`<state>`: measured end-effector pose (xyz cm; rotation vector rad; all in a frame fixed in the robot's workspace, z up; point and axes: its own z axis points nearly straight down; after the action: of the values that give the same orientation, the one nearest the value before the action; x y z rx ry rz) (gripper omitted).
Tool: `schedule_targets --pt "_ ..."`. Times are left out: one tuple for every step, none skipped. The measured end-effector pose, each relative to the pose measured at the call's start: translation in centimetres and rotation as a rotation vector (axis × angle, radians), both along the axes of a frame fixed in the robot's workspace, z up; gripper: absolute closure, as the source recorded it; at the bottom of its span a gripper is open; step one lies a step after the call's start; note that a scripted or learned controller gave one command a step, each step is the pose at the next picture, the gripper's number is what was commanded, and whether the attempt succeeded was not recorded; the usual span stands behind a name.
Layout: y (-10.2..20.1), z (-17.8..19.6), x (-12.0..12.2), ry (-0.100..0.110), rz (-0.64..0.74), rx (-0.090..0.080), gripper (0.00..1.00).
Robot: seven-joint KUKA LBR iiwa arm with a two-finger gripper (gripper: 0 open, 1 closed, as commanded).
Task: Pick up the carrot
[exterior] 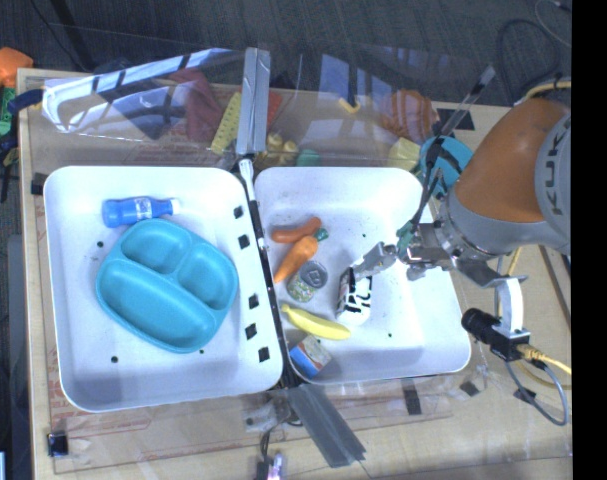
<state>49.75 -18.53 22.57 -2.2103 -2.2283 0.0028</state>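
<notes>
The carrot (294, 259) is orange with a small green top and lies at a slant in the left half of the right bin (423, 343). A second orange-red stick-shaped item (295, 231) lies just above it. My gripper (367, 262) reaches in from the right and hangs over the middle of the right bin, roughly a hand's width right of the carrot and apart from it. Directly under its tip lies a black-and-white striped toy (355, 298). I cannot make out whether the gripper touches the toy.
Close around the carrot lie a small jar (307, 281), a yellow banana (316, 322) and a can (309, 357) at the bin's front. The left bin (68, 278) holds a blue divided plate (167, 283) and a blue bottle (136, 210). A ridge (251, 278) divides the bins.
</notes>
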Motion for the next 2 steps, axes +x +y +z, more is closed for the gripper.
schedule_targets --pt "3.7 -9.2 3.8 -0.023 0.142 -0.001 0.0" --pt "4.5 -13.4 9.2 -0.002 0.131 -0.001 0.0"
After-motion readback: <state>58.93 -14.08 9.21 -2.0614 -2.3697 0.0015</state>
